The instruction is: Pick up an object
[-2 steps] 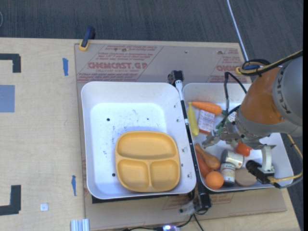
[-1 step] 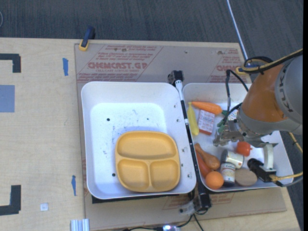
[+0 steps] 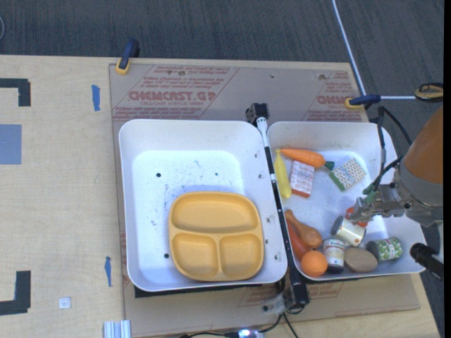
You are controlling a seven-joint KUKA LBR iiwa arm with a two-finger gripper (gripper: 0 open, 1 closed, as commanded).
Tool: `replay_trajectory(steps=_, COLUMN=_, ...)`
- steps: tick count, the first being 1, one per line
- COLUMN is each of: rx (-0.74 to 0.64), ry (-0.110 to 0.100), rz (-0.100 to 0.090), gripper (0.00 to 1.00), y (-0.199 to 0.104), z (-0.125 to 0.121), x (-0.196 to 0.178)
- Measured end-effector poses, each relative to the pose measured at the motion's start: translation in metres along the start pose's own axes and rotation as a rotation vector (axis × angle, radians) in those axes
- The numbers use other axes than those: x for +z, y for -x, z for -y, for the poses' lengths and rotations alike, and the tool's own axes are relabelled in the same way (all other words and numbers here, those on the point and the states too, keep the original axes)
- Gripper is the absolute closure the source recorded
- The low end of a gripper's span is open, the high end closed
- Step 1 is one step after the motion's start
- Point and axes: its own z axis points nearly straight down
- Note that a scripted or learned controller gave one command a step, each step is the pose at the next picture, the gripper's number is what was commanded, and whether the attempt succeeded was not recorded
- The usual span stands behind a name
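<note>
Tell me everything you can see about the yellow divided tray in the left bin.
The yellow tray is a rounded, mustard-yellow plate that looks like smooth plastic. It has three compartments: one wide one along the far side and two smaller ones side by side nearer the camera. It lies flat and right side up on the floor of the left bin, toward its near right corner, close to the wall between the bins. Nothing lies in its compartments.
</note>
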Motion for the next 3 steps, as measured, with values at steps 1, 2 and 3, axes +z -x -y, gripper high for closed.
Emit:
replay_trajectory(steps=1, rx=-0.002, ry=0.001, rz=-0.001, gripper=1.0, y=-0.068, z=-0.001, x=-0.027)
replay_trajectory(steps=2, rx=-0.002, ry=0.001, rz=-0.001, gripper=0.0, y=-0.067, z=-0.001, x=-0.027)
replay_trajectory(steps=3, rx=0.0, ry=-0.004, rz=-0.002, gripper=0.0, y=-0.051, z=-0.033, x=0.057)
